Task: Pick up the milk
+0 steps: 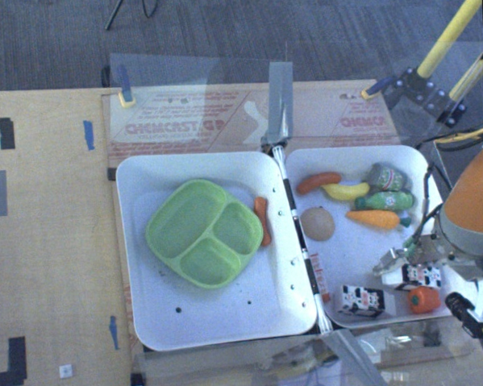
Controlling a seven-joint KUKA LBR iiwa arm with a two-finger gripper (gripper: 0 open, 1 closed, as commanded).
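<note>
End effector low in the right-hand bin, finger state cannot be told, nothing seen gripped; milk, the cow-patterned carton, lies just beside and nearer the bin's front rim, so pickup judged outstanding

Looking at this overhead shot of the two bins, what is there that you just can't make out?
- Gripper, camera view: small and cluttered, so open or shut is unclear.
- Milk carton at the right bin's front: print too small to read.
- A second black-and-white item beside the tomato: partly covered by the gripper, identity unclear.
- Arm: cut off by the right edge.
</note>
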